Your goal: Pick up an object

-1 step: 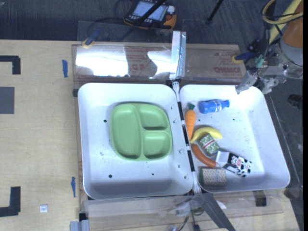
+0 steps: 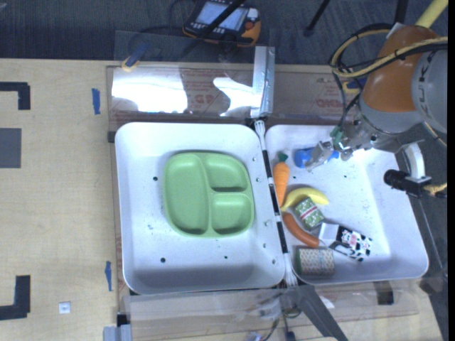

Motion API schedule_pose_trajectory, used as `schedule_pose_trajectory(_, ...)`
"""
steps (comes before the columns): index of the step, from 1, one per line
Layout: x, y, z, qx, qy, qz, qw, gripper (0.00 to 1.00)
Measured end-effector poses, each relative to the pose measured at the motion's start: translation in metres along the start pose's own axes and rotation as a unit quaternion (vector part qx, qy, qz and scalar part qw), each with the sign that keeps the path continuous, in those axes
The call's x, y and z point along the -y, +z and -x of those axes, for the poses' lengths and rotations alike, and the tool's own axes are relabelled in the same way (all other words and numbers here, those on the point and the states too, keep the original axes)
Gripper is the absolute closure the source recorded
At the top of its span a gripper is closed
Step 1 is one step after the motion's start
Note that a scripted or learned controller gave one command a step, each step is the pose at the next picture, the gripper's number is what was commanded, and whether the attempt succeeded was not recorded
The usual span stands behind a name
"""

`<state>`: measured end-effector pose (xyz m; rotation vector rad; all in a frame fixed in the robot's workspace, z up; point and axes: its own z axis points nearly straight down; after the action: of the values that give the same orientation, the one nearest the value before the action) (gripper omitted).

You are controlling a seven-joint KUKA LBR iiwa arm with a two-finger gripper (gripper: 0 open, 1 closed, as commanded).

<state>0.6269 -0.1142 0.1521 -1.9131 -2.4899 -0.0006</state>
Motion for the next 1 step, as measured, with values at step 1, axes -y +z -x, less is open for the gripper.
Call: schedule_pose_trajectory(1, 0.0557, 0.04, -0.0238, 0.001, 0.024, 0.001, 0.9997, 0.0)
